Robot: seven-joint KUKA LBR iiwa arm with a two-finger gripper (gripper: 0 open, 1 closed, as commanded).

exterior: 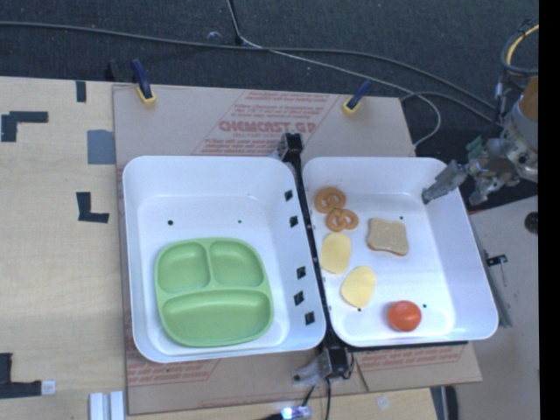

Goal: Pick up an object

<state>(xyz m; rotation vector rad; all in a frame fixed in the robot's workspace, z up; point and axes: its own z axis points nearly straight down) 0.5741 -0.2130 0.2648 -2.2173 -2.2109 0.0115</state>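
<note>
The right bin holds two orange pretzels near its left wall. A tan slice of toast lies in the middle. Two pale yellow pieces sit below the pretzels, and a red tomato rests near the front edge. My gripper hovers over the bin's far right rim, up and to the right of the toast. It stands open with nothing between its fingers.
The left bin holds a green divided plate. A black divider strip runs between the two bins. Cables cross the dark floor behind the bench, and two clamps hold the cardboard base.
</note>
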